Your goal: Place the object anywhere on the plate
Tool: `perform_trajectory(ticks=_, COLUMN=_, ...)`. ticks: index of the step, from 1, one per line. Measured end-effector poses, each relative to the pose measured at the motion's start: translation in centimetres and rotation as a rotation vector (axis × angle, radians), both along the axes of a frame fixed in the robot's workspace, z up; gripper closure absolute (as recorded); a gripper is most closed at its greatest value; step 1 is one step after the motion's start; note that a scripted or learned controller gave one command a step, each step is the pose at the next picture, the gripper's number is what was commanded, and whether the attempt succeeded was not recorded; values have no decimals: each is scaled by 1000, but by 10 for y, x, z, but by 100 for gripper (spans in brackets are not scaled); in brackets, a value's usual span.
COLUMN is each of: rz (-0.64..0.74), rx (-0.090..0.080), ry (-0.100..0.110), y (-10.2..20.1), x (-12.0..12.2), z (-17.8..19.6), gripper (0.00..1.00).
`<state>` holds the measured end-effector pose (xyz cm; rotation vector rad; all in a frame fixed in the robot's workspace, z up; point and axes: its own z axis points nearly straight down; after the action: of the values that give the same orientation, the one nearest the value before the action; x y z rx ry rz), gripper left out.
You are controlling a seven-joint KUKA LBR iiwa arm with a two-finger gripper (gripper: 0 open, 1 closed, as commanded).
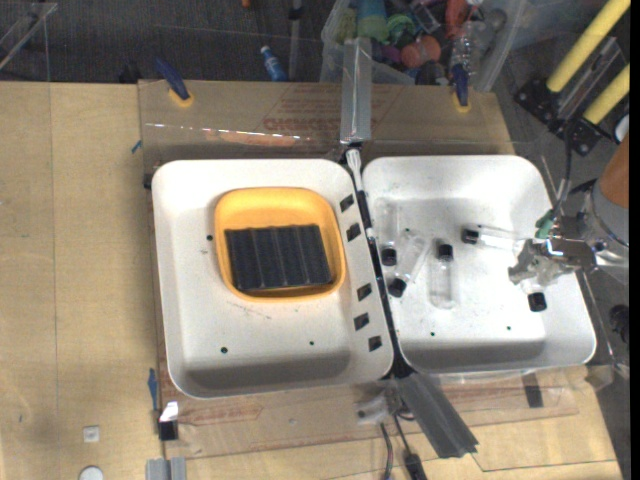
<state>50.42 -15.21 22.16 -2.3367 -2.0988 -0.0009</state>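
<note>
A ribbed black object [278,256] covered most of the yellow plate [232,210] in the left bin [180,298], leaving its rim and the bin's front open. Clear tubes with black caps [440,268] cluttered the right bin's [500,343] middle.

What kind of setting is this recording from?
Most likely a robotics lab bench: two white bins fixed side by side on a wooden table, an end effector over the right one, and a tub of assorted toys behind.

We see the plate [277,208] in the left bin [185,268], a ridged block [277,257] on it; right bin [480,333] alongside
</note>
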Motion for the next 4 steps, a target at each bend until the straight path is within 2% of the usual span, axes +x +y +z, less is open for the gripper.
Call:
perform_trajectory(ticks=1, rz=-27, rx=-1, ry=0, y=6, x=61, z=-22, gripper=100)
perform_trajectory(ticks=2, rz=100, rx=-2, ry=-2, y=-10, x=113, z=1, gripper=100)
perform_trajectory(ticks=3, rz=179, rx=-3, ry=-2, y=0, x=155, z=7, gripper=100)
perform_trajectory(ticks=4, rz=390, rx=-4, ry=-4, y=-12, x=164, z=49, gripper=100)
